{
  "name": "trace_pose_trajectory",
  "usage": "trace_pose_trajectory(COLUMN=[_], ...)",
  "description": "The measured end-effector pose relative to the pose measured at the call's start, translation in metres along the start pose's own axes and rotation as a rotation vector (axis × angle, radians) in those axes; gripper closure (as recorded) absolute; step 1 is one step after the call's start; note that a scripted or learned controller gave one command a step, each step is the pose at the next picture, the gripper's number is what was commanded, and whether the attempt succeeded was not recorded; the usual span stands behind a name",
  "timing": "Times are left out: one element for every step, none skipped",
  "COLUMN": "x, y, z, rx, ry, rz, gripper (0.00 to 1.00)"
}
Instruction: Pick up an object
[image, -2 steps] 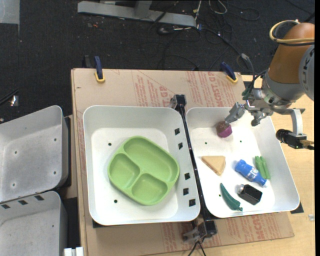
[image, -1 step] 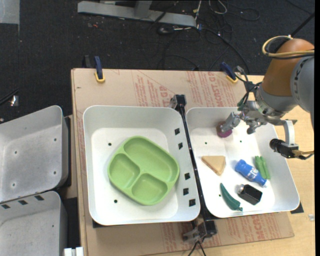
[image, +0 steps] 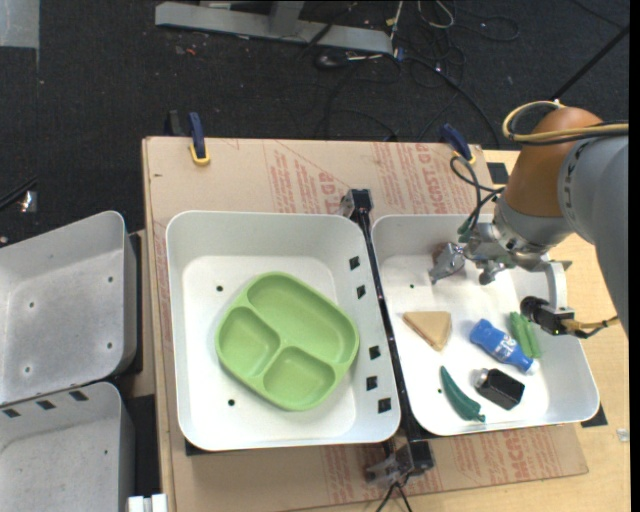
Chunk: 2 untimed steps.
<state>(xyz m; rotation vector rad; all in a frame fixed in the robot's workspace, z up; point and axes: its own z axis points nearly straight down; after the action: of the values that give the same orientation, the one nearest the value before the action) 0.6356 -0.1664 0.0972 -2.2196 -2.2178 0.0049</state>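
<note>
Objects, 4 (image: 427, 327), lie in right bin (image: 575, 405); gripper (image: 465, 264) above.

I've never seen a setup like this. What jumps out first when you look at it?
The bright green divided plate fills the left white bin and draws the eye first. Next is the grey arm with its orange band, reaching in from the right, its tool hanging over the back of the right bin. Nearer the front of that bin lie a tan wedge, a blue bottle, a black block and two green pieces.
</note>
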Motion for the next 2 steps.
trace_pose_trajectory(x=[0.0,0.002], y=[0.002,-0.006], z=[-0.014,-0.064], rx=[-0.007,-0.01], ry=[-0.002,-0.002], rz=[0.0,0.001], gripper=[1.0,1.0])
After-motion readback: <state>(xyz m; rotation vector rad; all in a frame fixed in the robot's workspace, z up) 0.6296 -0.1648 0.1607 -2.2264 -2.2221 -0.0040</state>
